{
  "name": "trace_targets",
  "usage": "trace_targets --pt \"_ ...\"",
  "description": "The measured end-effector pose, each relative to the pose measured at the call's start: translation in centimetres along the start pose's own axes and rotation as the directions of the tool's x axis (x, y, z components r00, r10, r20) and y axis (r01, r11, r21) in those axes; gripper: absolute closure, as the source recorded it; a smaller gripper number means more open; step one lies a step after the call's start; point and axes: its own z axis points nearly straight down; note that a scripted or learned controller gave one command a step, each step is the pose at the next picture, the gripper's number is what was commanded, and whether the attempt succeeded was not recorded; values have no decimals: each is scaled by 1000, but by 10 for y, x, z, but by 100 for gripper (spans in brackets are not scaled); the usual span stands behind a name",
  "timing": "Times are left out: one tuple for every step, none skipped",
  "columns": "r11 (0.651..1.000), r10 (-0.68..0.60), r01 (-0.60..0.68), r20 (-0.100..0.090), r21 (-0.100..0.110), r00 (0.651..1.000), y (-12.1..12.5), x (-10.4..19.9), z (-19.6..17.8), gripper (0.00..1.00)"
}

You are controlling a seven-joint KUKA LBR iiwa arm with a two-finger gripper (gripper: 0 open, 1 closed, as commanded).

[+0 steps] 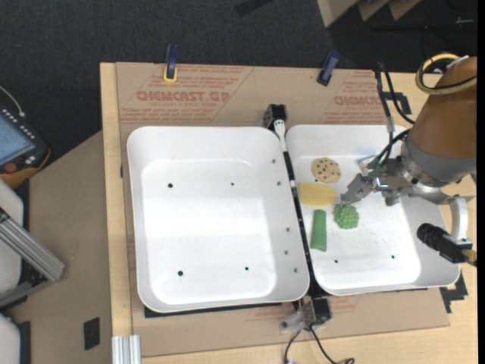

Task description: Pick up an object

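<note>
Four small objects lie in the right bin (379,275): a round chocolate-chip cookie (326,170), a pale yellow block (317,195), a green stick (319,230) and a bumpy green broccoli-like piece (347,217). My gripper (355,191) reaches in from the right, its fingers pointing down-left. The tips hang just above and to the right of the broccoli piece, beside the yellow block. Nothing shows between the fingers.
The left bin (151,203) sits beside the right one on a cardboard sheet (227,86). A black divider strip (292,196) runs between the bins. Clips hold the cardboard at the back edge. The arm's grey and orange body (447,127) covers the right bin's far right side.
</note>
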Motion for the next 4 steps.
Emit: trace_targets --pt "1000 1 -1 -1 7 1000 19 -11 106 0" --pt "1000 1 -1 2 -7 1000 21 -11 88 100" --pt "1000 -10 10 -4 -3 1000 -35 94 0 100" --pt "1000 -7 7 -1 -10 1000 7 138 -54 100"
